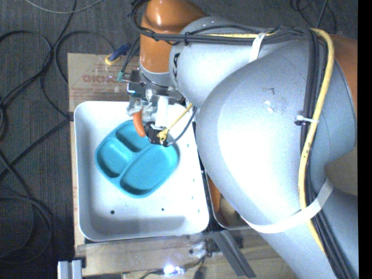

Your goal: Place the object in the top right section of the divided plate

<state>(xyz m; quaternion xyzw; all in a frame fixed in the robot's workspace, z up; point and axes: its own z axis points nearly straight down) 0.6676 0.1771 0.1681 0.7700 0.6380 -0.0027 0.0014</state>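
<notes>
A blue divided plate (136,160) lies tilted in the left white bin (93,214), with two small sections toward the upper left and one large section at the lower right. My gripper (143,121) hangs over the plate's upper edge, pointing down. A small orange object (139,125) shows between its fingers, just above the plate's upper small section. The gripper is shut on that orange object.
The big grey arm covers the right bin and most of the right half of the view. A cardboard sheet (93,80) lies behind the left bin. Cables trail over the dark floor at left.
</notes>
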